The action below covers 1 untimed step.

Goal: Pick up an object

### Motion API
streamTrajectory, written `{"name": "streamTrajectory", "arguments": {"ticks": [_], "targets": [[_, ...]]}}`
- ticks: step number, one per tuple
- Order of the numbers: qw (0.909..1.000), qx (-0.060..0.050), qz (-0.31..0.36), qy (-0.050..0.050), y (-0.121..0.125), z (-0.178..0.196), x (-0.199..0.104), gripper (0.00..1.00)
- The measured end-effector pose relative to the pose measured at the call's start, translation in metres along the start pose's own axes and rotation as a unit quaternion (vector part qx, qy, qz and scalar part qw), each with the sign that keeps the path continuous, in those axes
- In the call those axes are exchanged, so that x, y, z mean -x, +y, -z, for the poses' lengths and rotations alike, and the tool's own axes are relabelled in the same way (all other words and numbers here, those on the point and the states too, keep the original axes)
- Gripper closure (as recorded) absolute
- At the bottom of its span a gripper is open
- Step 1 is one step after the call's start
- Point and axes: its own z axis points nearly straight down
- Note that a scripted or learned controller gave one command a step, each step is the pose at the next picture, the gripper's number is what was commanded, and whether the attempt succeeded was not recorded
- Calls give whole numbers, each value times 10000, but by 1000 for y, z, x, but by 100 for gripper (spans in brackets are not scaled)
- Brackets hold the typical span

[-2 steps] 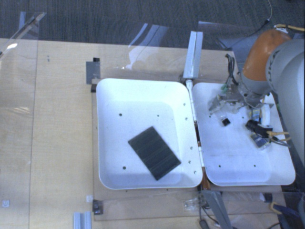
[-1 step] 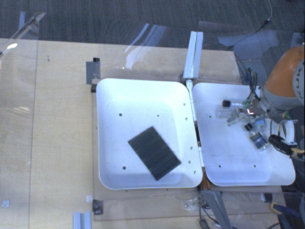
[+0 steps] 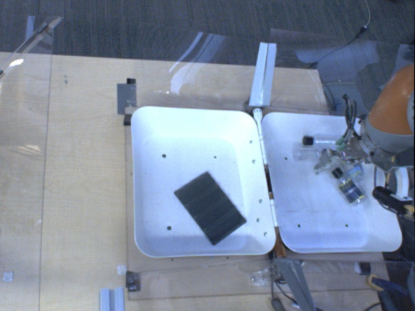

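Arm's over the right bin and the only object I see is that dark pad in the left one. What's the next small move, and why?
Probably shift the gripper left across the divider toward the dark ridged pad. The gripper hangs over the right bin, while the pad lies flat and skewed in the left bin, well apart from it. Descend only once above it.

Grey arm (image 3: 389, 118) reaching in from right, hand (image 3: 337, 157) low — fingers unclear

Two white bins (image 3: 194, 122) side by side on wooden bench (image 3: 71, 173); grey carpet (image 3: 162, 11) beyond.
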Motion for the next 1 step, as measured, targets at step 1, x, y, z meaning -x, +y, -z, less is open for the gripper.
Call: {"name": "streamTrajectory", "arguments": {"ticks": [1], "targets": [[9997, -10, 236, 13, 16, -10, 0, 0]]}}
